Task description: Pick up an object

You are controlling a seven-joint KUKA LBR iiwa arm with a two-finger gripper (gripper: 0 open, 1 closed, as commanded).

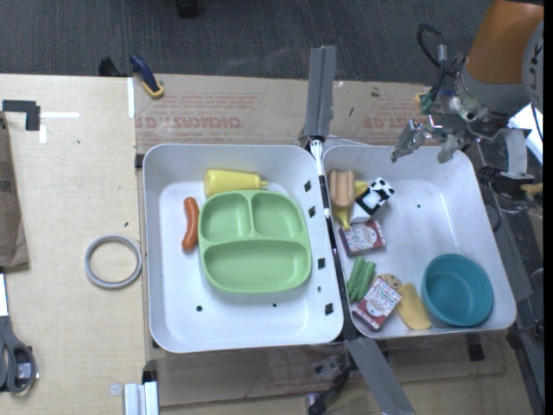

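From the camera view, the gripper point(426, 138) hangs over the far rim of the right bin point(484, 199), its two fingers spread apart with nothing between them, so it is open and empty. No object has been chosen by contact yet; the step in hand looks like the approach. The nearest candidates lie down and to the left of the gripper: a black-and-white toy point(375, 194) just below it, and a tan bottle point(342, 188) a little farther left, against the wall between the bins. The bottle's long axis runs roughly away from the camera, with its yellow end pointing toward the near side. To take it well, the gripper should come down with its fingers straddling the short width, across that axis, and stay clear of the wall. Farther from the gripper, toward the near side, lie a red packet point(362, 238), a green pod point(360, 277), a second packet point(377, 303), a yellow piece point(415, 307) and a blue bowl point(458, 290). The pod's axis runs near to far, tilted slightly right. Well to the left, in the other bin point(164, 258), a green tray point(255, 240) sits between a yellow bottle point(232, 181) lying crosswise and an orange sausage point(189, 223) lying near to far.
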